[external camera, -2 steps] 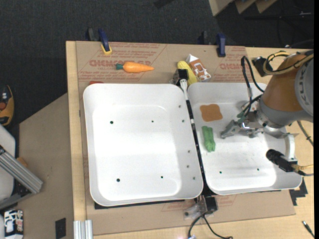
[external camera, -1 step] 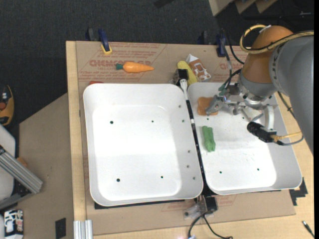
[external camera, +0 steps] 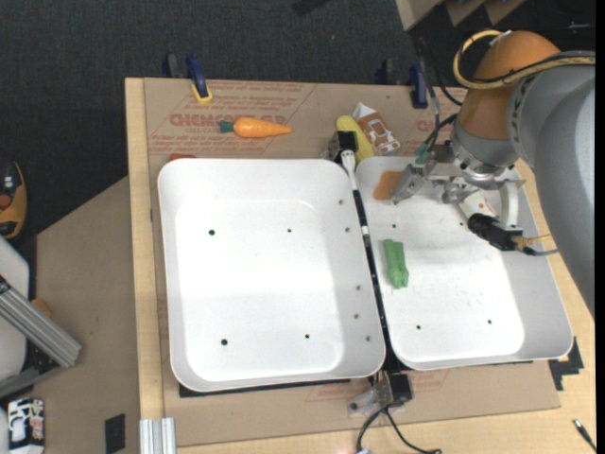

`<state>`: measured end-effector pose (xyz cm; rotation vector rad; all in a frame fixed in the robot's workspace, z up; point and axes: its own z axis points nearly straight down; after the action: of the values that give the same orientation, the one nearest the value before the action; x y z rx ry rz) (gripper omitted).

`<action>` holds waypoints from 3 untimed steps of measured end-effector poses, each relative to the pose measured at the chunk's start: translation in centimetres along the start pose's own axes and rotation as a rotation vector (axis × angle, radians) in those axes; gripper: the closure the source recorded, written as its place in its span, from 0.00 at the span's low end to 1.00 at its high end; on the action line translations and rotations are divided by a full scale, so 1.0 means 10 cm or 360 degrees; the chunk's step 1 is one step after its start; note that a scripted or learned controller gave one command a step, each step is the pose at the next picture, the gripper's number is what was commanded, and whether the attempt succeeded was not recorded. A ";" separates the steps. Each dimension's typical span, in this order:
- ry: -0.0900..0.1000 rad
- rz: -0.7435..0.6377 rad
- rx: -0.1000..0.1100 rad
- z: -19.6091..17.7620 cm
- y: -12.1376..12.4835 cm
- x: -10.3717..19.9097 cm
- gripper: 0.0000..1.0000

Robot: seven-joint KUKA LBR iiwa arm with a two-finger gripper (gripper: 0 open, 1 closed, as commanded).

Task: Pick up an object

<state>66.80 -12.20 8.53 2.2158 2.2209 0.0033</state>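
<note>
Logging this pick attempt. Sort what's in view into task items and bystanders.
Task items:
end effector over the right bin
orange-brown piece beside it
green block in the right bin

Bystanders:
toy carrot on the cardboard
yellow item
left bin

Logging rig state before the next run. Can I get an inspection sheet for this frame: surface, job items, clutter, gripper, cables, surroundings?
Surface: brown board bearing two white bins side by side, left bin and right bin.
Job items: green block lies in the right bin near its left wall; a small brown piece sits at that bin's far left corner.
Clutter: toy carrot on the board behind the left bin; a yellow item and a brown-and-white packet behind the bins' seam.
Gripper: gripper low over the right bin's far end, close to the brown piece; finger state unclear.
Cables: yellow loop at the wrist; black lead off the front edge.
Surroundings: dark carpet; blue clamps at the back edge.
</note>
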 end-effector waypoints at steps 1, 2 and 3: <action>-0.0001 0.0000 -0.0002 -0.11 0.00 0.00 1.00; -0.0004 -0.0002 -0.0006 -0.21 0.01 0.00 1.00; -0.0006 -0.0004 -0.0010 -0.32 0.01 0.00 1.00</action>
<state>66.90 -12.17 11.73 2.2077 2.2184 0.0060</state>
